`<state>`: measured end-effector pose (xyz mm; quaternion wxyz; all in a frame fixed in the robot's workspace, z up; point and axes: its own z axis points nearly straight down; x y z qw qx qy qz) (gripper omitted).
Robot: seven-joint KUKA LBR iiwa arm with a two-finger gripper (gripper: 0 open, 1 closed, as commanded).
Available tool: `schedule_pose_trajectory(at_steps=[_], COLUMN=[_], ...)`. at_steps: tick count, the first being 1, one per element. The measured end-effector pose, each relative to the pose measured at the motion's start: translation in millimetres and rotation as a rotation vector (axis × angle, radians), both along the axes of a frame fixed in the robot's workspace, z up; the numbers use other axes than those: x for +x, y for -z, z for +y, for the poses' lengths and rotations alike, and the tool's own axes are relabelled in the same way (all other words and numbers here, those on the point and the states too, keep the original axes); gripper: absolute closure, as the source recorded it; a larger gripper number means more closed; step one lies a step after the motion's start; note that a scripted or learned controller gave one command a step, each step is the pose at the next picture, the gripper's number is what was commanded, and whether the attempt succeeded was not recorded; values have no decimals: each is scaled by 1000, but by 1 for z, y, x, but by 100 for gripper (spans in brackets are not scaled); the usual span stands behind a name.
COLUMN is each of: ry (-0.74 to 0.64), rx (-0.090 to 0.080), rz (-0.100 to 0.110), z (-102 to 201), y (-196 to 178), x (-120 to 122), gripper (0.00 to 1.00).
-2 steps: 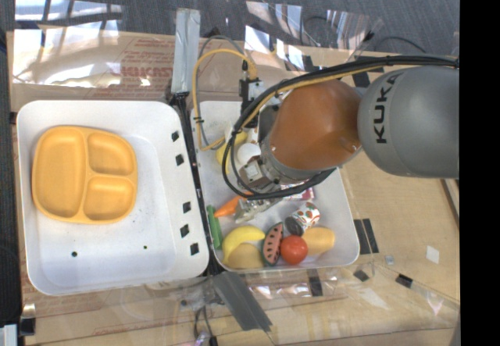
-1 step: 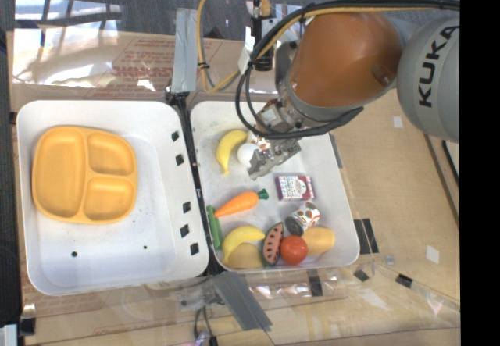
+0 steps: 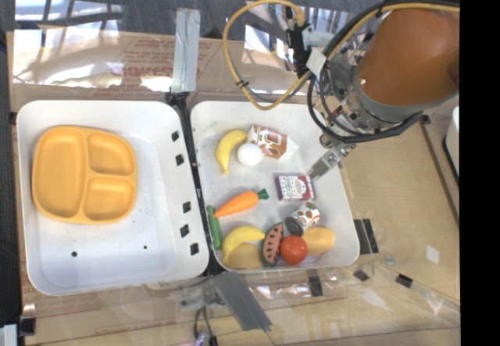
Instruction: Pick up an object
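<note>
The right bin holds toy food: a yellow banana, a white egg, a brown carton, a purple carton and an orange carrot. Along the bin's front lie another banana, a watermelon slice, a red tomato, a potato and a small can. My gripper hangs under the orange-banded wrist at the bin's right side, just above and right of the purple carton. Nothing shows in it.
The left bin bears a yellow divided plate. Yellow and black cables loop behind the right bin. A taped divider separates the bins. Brown bench lies to the right.
</note>
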<state>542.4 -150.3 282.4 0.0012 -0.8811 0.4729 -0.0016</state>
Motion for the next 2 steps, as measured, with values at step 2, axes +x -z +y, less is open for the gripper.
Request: schedule_pose_trajectory(at_steps=[2], ry=[-277], rx=[0], rz=[1], z=[13], y=[19], x=[84], gripper=[100])
